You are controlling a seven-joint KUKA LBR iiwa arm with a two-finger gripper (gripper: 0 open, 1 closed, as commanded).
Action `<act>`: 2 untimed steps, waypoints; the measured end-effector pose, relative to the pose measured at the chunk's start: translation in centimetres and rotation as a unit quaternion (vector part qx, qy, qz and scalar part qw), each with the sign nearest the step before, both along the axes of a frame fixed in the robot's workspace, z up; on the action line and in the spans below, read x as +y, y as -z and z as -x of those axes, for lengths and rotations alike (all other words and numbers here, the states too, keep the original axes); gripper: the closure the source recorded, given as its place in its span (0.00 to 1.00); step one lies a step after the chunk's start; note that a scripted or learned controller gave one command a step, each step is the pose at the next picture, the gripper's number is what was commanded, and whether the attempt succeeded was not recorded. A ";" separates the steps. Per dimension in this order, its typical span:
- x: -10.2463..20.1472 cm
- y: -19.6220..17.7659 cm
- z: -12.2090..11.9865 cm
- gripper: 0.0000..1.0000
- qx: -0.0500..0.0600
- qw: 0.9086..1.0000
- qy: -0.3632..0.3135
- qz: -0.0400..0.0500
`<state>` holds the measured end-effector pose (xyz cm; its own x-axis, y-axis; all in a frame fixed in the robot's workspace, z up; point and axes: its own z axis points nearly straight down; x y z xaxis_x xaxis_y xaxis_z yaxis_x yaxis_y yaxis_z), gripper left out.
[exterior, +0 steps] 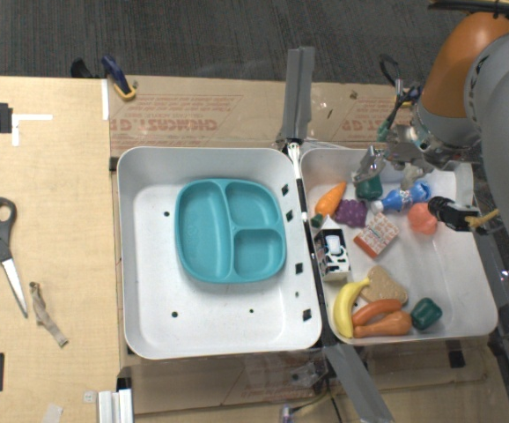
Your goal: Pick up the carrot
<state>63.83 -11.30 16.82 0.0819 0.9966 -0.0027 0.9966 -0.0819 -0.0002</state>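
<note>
The carrot [329, 198] lay at the right bin's [466, 263] left wall, touching the purple grapes [352, 212]; a descent could have snagged those instead. The gripper [373, 164] hovered near it, grip state impossible to tell. That bin also held a banana [346, 305]; the left bin [140, 263] held a teal divided plate [231, 231].

An orange carrot [329, 198], teal plate [232, 231], yellow banana [349, 305], purple grapes [352, 212], white bins [140, 263].

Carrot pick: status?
Hand low at far end of right bin, fingers unreadable, nothing seen held. Carrot lies free by bin's left wall, beside purple grapes. Green toy sits under the hand, close to carrot.
</note>
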 end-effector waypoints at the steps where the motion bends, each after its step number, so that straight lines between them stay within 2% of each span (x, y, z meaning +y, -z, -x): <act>1: 1.9 7.6 -2.1 0.00 0.000 1.000 -0.001 0.000; 2: 2.0 7.7 6.3 0.00 0.001 0.998 0.065 -0.001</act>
